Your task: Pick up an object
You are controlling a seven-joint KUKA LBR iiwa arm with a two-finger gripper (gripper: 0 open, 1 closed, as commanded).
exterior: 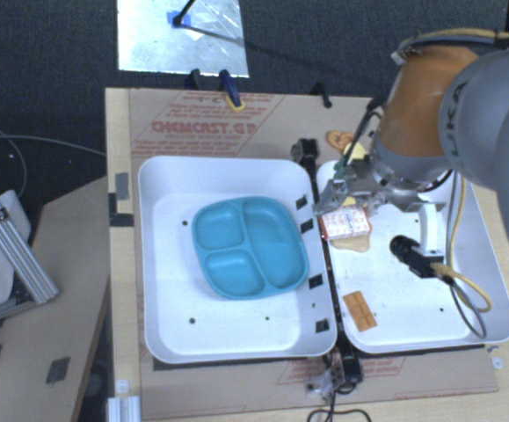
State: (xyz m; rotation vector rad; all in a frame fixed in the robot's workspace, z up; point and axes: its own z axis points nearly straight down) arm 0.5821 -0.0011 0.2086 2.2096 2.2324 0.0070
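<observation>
We take the blue divided plate (250, 246) as our landmark. It lies flat near the middle of the left bin (162, 323), with bare white floor on all sides of it.

The right bin (403, 310) sits just to the right of the plate, past the wall that the two bins share. The grey arm (487, 104), with its orange band (425, 95), comes in from the right of the plate and bends down over this bin.

The pincer (335, 193) hangs to the right of the plate's upper corner, close to the shared wall. We cannot tell how far it is open, and we see nothing held in it.

The red-and-white packet (345, 225), the likeliest thing to be picked, lies on the floor of the right bin, level with the middle of the plate and just to its right. In this view the pincer is directly above the packet, at the packet's upper edge. We cannot tell whether the two touch.

A pale tan piece (352, 243) pokes out from under the packet's lower edge, on the side away from the plate. A small orange-brown block (359, 310) lies to the right of the plate's lower edge, apart from the packet.

Both bins rest on a cardboard sheet (201, 123) with red lettering. The sheet extends past the plate's far side and lies on the table (69, 262).
</observation>
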